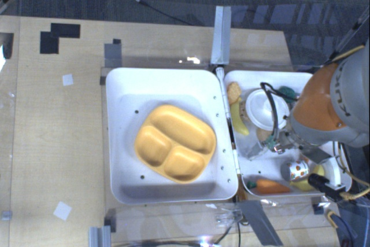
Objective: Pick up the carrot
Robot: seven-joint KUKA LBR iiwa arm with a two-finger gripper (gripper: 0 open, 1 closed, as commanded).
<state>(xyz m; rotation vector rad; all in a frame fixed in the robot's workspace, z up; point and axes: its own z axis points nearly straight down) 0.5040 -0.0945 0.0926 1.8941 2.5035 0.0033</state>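
The carrot lies on its side at the front edge of the right bin, close against the front wall, with its long axis running along that wall. It appears to be a small toy piece: likely light, rigid and smooth, so it may slip or roll if pinched near either tapered end. The recommended hold is across the thick middle, with the jaws closing front to back; the nearby wall leaves little room for the front finger. A white ball with coloured spots and a yellow item sit just beside the carrot's right end and may be struck. A banana, a white bowl and a biscuit lie further back. The gripper hangs above the bin middle, apart from the carrot; whether it is released or clenched cannot be told. The left bin holds a yellow divided tray.
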